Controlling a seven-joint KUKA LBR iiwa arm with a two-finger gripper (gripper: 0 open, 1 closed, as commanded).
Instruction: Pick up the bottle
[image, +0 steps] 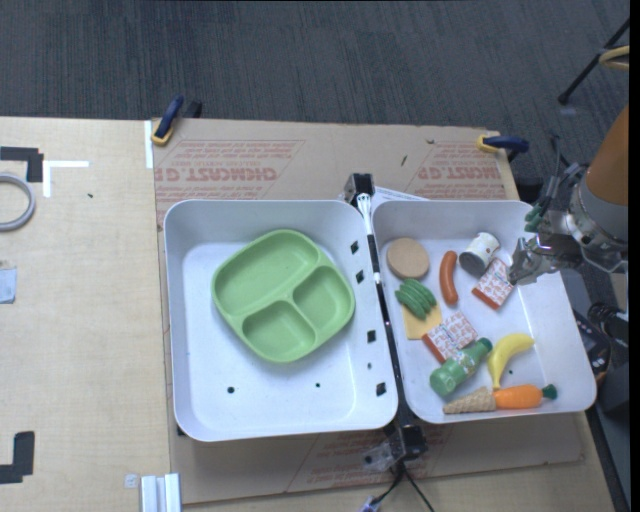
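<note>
The green bottle (458, 367) lies on its side in the right bin (560, 305), near the bin's front, tilted with its cap toward the upper right. My gripper (527, 262) hangs at the right bin's far right side, well above and to the right of the bottle, close to a red and white packet (493, 286). Nothing shows between its fingers.
The right bin also holds a banana (508, 353), a carrot (520, 397), an ice-cream cone (470, 403), a sausage (449, 276), a round cookie (408, 259), a green pod (416, 297), a cheese slice and a white cup (482, 247). A green divided plate (283, 294) sits in the left bin.
</note>
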